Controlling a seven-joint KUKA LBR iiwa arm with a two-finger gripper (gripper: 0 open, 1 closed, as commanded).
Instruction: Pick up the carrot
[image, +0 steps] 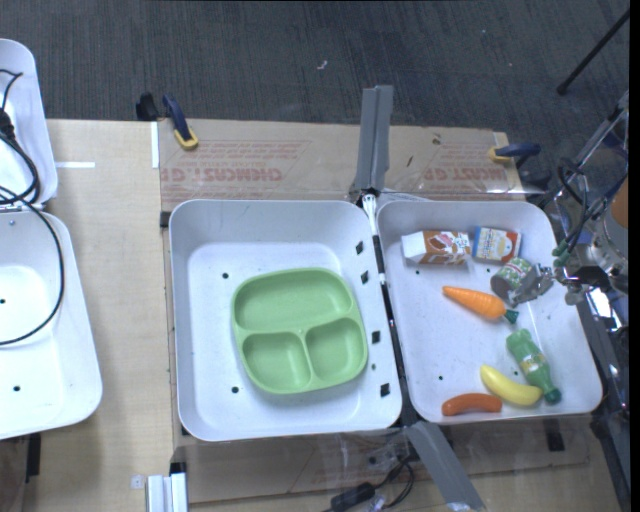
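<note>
The carrot (475, 302) is orange with a green stub at its right end. It lies flat in the middle of the right bin (440, 375), pointing left and slightly up. My gripper (583, 279) hangs over the bin's right rim, to the right of the carrot and well apart from it. A green-labelled can (517, 276) sits between the two, close to the carrot's green end.
Two small cartons (437, 246) (495, 243) lie at the back of the right bin. A green bottle (531, 364), a yellow banana (510, 386) and an orange-red sausage-shaped piece (471, 404) lie at its front. The left bin holds a green divided plate (298, 329).
</note>
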